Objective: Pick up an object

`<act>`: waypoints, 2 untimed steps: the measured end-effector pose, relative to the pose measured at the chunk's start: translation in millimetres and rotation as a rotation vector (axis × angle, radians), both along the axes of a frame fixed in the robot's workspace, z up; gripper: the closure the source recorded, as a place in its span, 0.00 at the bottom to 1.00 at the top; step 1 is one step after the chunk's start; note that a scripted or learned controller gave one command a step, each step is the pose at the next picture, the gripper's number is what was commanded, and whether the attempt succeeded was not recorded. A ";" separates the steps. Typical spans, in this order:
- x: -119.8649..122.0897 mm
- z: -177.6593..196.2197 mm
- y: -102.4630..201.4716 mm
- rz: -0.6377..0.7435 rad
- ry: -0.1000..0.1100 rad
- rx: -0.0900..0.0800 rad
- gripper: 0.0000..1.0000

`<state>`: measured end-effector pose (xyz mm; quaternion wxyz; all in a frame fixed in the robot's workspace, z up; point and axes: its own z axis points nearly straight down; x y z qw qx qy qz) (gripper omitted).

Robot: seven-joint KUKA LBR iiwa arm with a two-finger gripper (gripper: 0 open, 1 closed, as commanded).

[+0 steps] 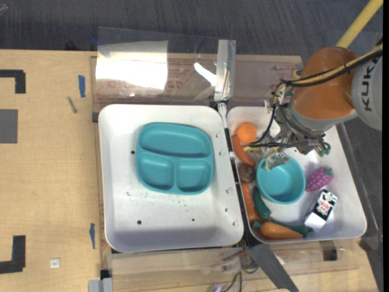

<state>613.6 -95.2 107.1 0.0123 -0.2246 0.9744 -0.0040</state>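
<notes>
While the grey arm [340,84] reaches in from the right, its gripper [281,154] hangs over the far part of the right bin [352,193], just above the far rim of a teal bowl [281,180]. Cables and the wrist hide the tips, so how wide it stands, and whether it has hold of anything, cannot be told from this angle.

Candidates for the pick crowd that bin: an orange ball [246,132] to the left of the gripper, the bowl beneath it, a purple bunch of grapes [320,178] to the right, a small black-and-white box [323,209] nearer, and a carrot [281,229] along the near wall. A teal divided plate [175,158] lies alone in the left bin [121,212].

A clean pick likely means settling on one item, probably the bowl's rim or the ball, and descending straight so the neighbours are not nudged. The tight packing along the bin's left wall is the risk.
</notes>
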 end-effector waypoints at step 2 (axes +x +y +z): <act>-31.4 -14.2 -16.1 -0.163 0.006 0.007 0.00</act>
